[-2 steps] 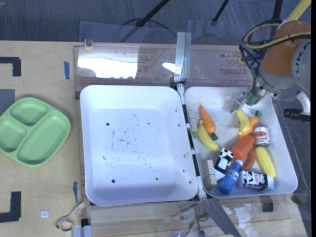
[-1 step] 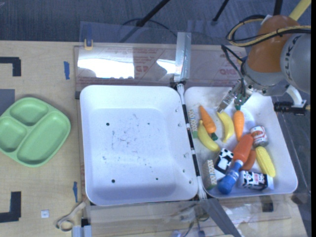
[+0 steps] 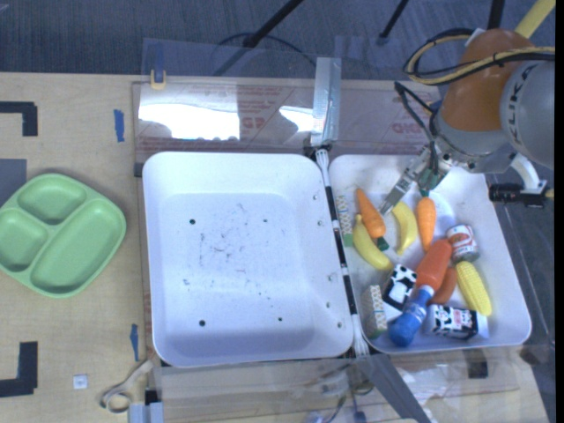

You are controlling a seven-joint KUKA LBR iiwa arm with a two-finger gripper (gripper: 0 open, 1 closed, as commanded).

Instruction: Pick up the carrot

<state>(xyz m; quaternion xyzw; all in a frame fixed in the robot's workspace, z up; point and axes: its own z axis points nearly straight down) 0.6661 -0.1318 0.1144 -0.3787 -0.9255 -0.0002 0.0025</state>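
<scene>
Two carrots lie in the right bin [image 3: 511, 324]. One carrot [image 3: 370, 217], orange with a green end, sits at the bin's left, next to a banana. The other carrot [image 3: 426, 222] lies a little to the right, pointing up and down. My gripper [image 3: 404, 190] hangs low over the back of this bin, between the two carrots and just above their top ends. Nothing is visibly held in it.
Crowded around the carrots are two bananas [image 3: 405, 227], an orange bottle with a blue cap [image 3: 423, 282], a corn cob [image 3: 472, 287], a small can [image 3: 461, 241] and cow-patterned packs [image 3: 456, 322]. The left bin [image 3: 176, 192] adjoins. A green divided plate [image 3: 60, 233] lies far left.
</scene>
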